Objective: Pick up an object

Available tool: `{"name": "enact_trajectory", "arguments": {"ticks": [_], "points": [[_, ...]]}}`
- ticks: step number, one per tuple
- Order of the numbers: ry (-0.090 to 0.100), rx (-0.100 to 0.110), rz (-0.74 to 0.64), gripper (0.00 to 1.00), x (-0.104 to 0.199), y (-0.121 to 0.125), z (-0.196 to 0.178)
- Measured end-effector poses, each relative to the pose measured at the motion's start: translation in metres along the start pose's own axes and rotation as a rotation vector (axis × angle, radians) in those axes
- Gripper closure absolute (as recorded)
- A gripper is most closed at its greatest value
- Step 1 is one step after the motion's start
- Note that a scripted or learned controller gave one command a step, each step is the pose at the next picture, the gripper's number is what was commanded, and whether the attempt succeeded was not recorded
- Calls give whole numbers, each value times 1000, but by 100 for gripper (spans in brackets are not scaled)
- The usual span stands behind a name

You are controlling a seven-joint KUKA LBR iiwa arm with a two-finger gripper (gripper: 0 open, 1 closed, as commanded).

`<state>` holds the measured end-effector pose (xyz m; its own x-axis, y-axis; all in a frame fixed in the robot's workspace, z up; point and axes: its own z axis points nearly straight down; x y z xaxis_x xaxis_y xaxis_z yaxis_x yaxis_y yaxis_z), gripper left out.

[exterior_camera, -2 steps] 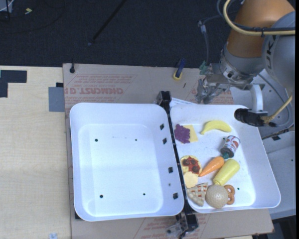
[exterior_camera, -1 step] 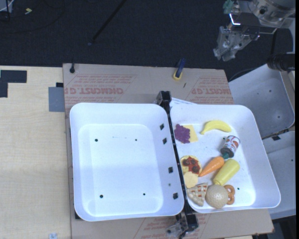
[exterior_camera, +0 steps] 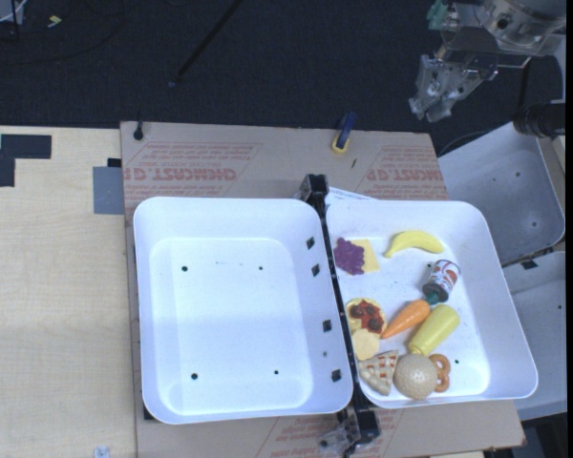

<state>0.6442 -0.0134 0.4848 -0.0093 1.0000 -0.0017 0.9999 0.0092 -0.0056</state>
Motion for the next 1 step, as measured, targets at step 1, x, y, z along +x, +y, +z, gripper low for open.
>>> {"name": "enact_trajectory", "arguments": {"ticks": [1], "points": [[1, -5, 7, 100, 12, -11, -54]]}}
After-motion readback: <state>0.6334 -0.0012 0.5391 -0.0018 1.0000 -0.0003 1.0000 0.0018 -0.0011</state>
